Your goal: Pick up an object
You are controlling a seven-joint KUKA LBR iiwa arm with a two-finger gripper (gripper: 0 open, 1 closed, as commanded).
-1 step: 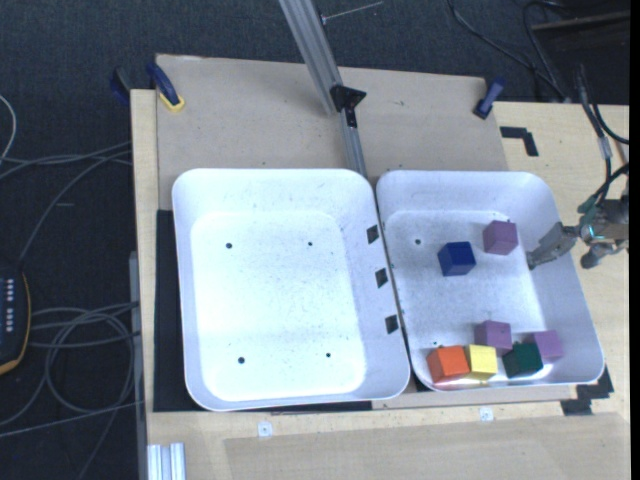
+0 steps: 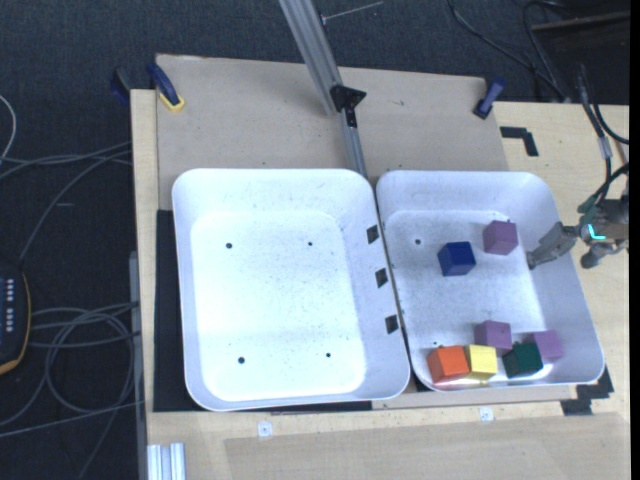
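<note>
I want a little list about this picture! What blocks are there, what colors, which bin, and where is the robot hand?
left bin: no blocks seen in it
right bin: seven blocks
blue block: middle of right bin, alone
purple blocks: one near the far wall, one above the row, one at the near right corner
near row: orange block, yellow block, green block, side by side
gripper: over the right bin's right rim, holding nothing visible

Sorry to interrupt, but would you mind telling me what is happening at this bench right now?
A robot arm is set to pick up an object. Its gripper sits at the right edge of the right bin, near a purple block and a blue block. Nothing is between its fingers yet.
</note>
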